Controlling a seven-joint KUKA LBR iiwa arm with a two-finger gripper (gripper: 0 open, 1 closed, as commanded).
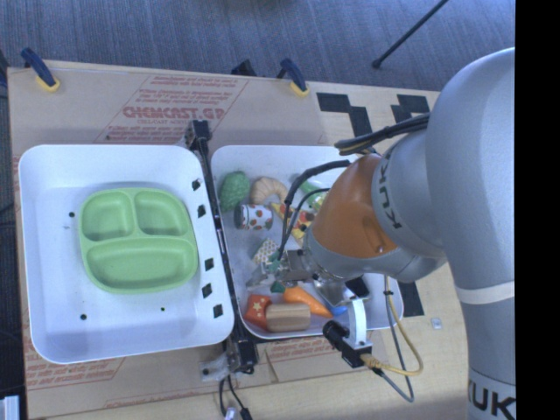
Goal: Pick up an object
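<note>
Your jaws (282, 274) hang just above the orange carrot (308, 299), which lies long-axis across the right bin (229, 166); their state I cannot tell.

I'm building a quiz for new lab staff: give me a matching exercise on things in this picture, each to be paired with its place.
Things:
1. green three-compartment plate
2. fuzzy green toy
3. tan block-shaped toy
4. blue clamp

Places:
A. near edge of the right bin, beside an orange carrot-like toy
B. far left corner of the cardboard sheet
C. middle of the left bin
D. far left part of the right bin, next to a beige toy

Pairs: 1-C, 2-D, 3-A, 4-B
</note>
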